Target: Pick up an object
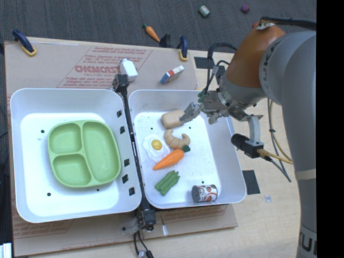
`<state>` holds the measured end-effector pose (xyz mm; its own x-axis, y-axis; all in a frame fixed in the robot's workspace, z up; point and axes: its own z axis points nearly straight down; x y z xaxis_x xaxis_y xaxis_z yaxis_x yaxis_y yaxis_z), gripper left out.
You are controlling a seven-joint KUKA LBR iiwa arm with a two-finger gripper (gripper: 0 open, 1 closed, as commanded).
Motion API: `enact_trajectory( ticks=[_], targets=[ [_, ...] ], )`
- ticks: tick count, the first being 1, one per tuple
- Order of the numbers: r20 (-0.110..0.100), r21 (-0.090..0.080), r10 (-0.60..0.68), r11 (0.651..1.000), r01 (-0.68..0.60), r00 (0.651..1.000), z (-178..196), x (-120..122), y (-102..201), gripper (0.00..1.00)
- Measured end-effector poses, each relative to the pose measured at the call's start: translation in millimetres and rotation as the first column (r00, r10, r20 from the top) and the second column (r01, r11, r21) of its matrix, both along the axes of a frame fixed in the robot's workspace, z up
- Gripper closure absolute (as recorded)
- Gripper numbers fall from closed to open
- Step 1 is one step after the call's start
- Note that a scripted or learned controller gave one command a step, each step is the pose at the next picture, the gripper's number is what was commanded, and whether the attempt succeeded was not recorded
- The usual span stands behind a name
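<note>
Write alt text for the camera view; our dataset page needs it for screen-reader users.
A grey robot arm's gripper hovers beside a bread roll in the right bin, which also holds a croissant, fried egg, carrot, green beans and can. The left bin holds a green divided plate.

Red print runs across the cardboard sheet (102,63) lying under the bins; its largest line seems to read "CHEMCAST", the smaller lines too blurred to read. The small can (205,193) bears an illegible label
</note>
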<state>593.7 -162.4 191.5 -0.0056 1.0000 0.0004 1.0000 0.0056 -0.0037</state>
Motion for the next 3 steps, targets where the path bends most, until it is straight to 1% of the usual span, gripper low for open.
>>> enact_trajectory(
  ticks=[1, 2, 3],
  targets=[
    [0.000, -0.001, 0.002, 1.000, -0.002, 1.000, -100.0, -11.2, 29.5, 0.00],
    [0.005, -0.002, 0.007, 1.000, -0.007, 1.000, -87.4, -8.9, 30.0, 1.00],
    [0.003, 0.000, 0.000, 1.000, 0.000, 1.000, 24.4, -57.2, 56.6, 1.00]
  ],
)
